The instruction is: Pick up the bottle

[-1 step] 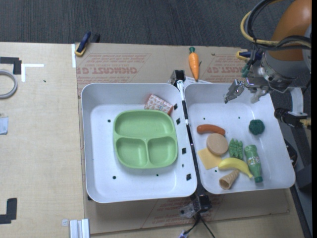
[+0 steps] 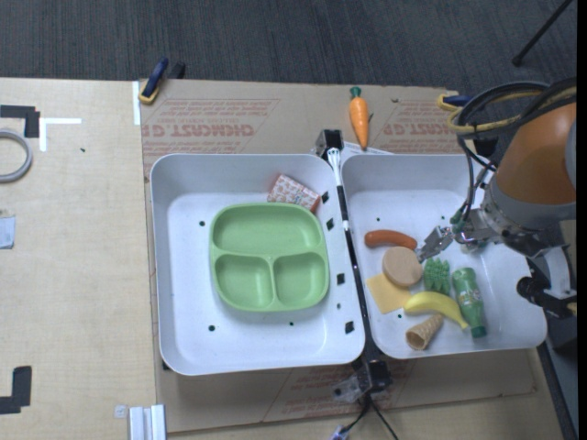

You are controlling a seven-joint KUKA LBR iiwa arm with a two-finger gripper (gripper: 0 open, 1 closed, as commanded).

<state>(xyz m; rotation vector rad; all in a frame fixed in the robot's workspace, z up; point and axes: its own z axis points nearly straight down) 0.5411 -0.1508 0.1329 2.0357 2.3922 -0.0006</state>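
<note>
Bottle: I see the green plastic bottle (image 2: 469,300) lying in the right white bin (image 2: 514,337), beside the yellow banana (image 2: 438,306).
Gripper: the metal two-finger gripper (image 2: 434,243) hovers above a round tan cookie (image 2: 402,267), fingers parted, holding nothing.
Left bin: green divided tray (image 2: 270,257).

A green tray (image 2: 270,269) and a small packet (image 2: 293,191) sit in the left bin (image 2: 174,273). The right bin (image 2: 514,328) holds a sausage (image 2: 390,238), banana (image 2: 437,305), cheese (image 2: 385,292) and cone (image 2: 422,333). A carrot (image 2: 358,117) lies behind on cardboard (image 2: 238,117).
</note>
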